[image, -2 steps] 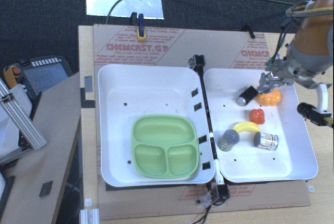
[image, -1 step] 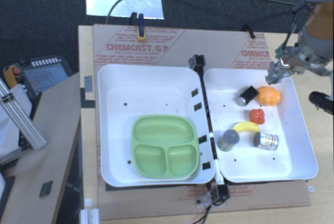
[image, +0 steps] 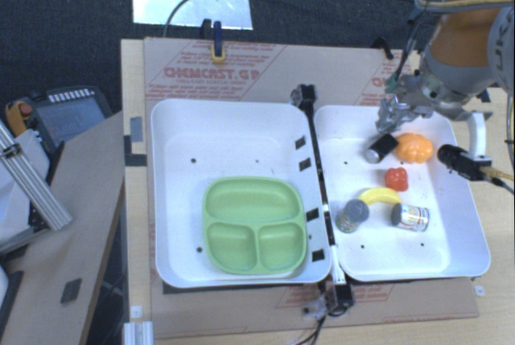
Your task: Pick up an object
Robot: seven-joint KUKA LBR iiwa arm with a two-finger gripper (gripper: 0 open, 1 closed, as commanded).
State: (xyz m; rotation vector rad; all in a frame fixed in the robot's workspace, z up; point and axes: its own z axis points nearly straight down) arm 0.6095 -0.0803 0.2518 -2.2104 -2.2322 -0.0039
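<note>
Nearest the camera in the left bin (image: 173,174) lies a green divided tray (image: 253,224), three compartments, flat on the white floor toward the front right corner. Across the black divider, in the right bin (image: 459,251), the closest things are a small grey-topped can (image: 352,215) near the divider and a labelled can on its side (image: 411,216) to its right, the two apart from each other. Between and just behind them curves a yellow banana (image: 379,195), close to the grey-topped can, though I cannot tell whether they touch. Behind the banana sits a small red piece (image: 396,178), near it but separate.

Farther back comes the pair closest to my pincer: an orange fruit (image: 414,148) and, just to its left, a dark cylinder (image: 381,148) lying tilted, its pale end pointing toward the front left. The cylinder looks to be touching or nearly touching the orange.

My pincer (image: 391,117) hangs directly behind and above the dark cylinder, over the rear part of the right bin, with the orange fruit off to its front right. From this angle the tips blur into the wrist hardware, so I cannot tell whether it is parted or closed, and I see nothing between its tips.

Behind the bins, a blue and yellow clamp (image: 216,42) stands on the cardboard sheet (image: 257,66).
</note>
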